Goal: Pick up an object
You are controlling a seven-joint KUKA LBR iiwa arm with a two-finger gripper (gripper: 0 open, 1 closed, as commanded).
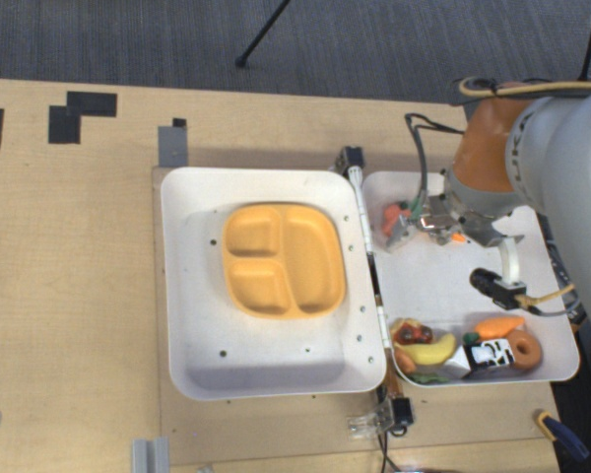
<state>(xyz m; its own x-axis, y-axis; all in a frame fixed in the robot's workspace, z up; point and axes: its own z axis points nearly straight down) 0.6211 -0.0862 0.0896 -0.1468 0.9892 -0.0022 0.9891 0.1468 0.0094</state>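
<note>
My gripper [410,227] hangs low over the far left corner of the right bin [443,289], with the grey arm and its orange band coming in from the right. A small red and orange object [390,216] lies right beside the gripper tip, partly covered by it. I cannot see whether it is touched or held. Along the right bin's near edge lie a yellow banana [429,353], a dark red berry cluster [411,334], an orange carrot [499,326], a brown donut [526,349] and a black and white box [487,356].
The left bin [192,264] bears a yellow divided plate [281,260] in its middle. A metal divider strip [364,235] runs between the two bins. Bare white floor shows in the right bin's centre.
</note>
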